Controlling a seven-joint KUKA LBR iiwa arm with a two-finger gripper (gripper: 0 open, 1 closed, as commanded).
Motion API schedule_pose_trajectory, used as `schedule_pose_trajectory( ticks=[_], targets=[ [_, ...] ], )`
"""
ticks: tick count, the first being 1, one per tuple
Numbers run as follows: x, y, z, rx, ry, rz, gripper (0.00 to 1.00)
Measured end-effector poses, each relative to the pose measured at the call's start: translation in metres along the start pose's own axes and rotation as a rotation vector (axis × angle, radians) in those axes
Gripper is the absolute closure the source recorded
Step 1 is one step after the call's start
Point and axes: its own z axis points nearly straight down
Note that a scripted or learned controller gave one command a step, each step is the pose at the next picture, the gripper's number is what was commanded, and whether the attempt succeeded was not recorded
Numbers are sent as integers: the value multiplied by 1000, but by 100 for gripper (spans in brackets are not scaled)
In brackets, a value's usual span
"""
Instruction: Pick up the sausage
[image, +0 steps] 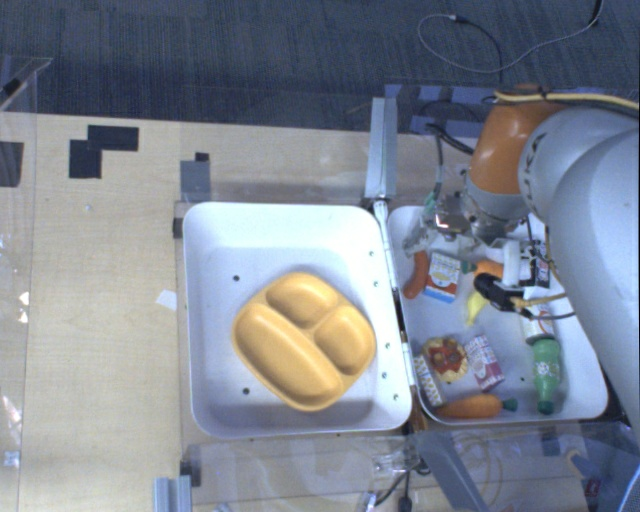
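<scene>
The sausage (416, 275) is a short reddish-brown link lying lengthwise by the left wall of the right bin (600, 395), next to a small white and blue carton (443, 277). My gripper (441, 218) hangs over the far left corner of that bin, just beyond the sausage's far end and apart from it. The grey arm with its orange band (505, 140) covers the bin's far right part. Nothing shows in the gripper.
The right bin also holds a yellow banana (474, 307), a pizza slice (446, 358), a red and white packet (485, 362), a green bottle (545, 372) and a carrot (470, 406). A yellow three-part plate (303, 340) lies in the left bin (215, 260).
</scene>
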Motion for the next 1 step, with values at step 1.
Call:
schedule_pose_trajectory(
  ticks=[1],
  targets=[
    [2, 3, -14, -8, 1, -2, 100]
  ],
)
